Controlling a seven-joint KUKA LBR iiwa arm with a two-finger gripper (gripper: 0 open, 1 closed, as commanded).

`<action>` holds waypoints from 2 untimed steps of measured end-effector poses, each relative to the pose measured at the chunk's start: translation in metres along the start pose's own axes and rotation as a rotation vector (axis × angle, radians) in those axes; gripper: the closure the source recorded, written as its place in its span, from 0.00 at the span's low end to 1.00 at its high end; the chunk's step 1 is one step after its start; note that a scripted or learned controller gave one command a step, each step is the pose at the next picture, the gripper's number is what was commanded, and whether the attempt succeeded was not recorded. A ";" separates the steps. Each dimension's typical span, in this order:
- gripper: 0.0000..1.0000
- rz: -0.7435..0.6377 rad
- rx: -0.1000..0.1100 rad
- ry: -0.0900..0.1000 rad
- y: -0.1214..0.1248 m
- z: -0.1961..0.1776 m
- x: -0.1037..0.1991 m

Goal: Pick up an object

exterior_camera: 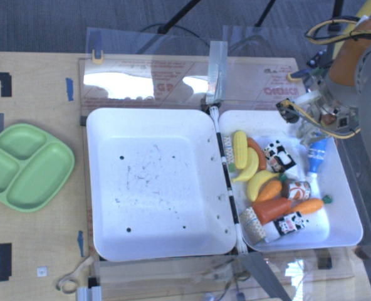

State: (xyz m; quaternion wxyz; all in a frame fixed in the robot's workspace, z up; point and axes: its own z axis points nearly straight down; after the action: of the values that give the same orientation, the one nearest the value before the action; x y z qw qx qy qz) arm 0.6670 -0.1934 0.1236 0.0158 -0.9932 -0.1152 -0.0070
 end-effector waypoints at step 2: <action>1.00 -0.033 -0.005 -0.005 0.006 0.003 -0.001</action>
State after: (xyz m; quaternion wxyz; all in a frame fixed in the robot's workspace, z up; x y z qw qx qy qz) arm 0.6678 -0.1997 0.1202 0.0130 -0.9912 -0.1318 -0.0053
